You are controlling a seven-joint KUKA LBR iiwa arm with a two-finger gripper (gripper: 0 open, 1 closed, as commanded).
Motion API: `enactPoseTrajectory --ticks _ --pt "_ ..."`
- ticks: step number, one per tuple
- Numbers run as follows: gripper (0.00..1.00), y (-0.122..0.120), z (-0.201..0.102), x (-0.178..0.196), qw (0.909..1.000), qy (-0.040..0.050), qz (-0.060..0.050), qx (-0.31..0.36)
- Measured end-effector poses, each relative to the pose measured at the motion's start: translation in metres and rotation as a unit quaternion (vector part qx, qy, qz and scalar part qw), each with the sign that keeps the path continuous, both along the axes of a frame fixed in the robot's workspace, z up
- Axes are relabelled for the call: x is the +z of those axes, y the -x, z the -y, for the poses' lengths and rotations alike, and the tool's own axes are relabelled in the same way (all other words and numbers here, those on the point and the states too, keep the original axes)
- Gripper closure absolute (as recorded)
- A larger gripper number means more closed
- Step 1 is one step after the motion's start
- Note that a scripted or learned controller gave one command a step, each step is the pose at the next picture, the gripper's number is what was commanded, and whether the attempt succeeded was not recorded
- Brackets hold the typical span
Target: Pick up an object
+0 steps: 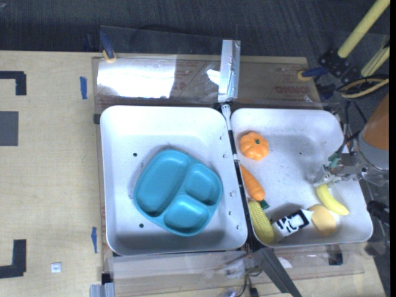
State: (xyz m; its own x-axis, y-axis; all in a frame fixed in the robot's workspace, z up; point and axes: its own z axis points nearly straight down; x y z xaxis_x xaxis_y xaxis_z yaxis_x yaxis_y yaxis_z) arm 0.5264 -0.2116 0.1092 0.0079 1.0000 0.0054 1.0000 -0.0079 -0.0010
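The right bin (pixel 291 125) holds a small orange pumpkin (pixel 254 146), a carrot (pixel 252 184), a corn cob (pixel 261 220), a black-and-white block (pixel 291 222), a pale yellow round fruit (pixel 323 219) and a banana (pixel 331 199). My gripper (pixel 335 167) hangs low at the bin's right side, just above the banana's upper end. The view shows nothing held in it. The arm's orange band (pixel 377 132) is at the right edge of the view.
The left bin (pixel 117 129) holds a blue divided plate (pixel 178 191). A clear plastic sheet (pixel 161 73) and a metal bracket (pixel 229 70) stand behind the bins. Cables and a yellow rod (pixel 365 20) lie at the top right.
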Motion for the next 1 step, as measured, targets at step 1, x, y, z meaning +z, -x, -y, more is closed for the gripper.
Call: enactPoseTrajectory --ticks 1 --pt "1.0 0.0446 -0.0602 0.1065 1.0 0.003 0.004 -0.004"
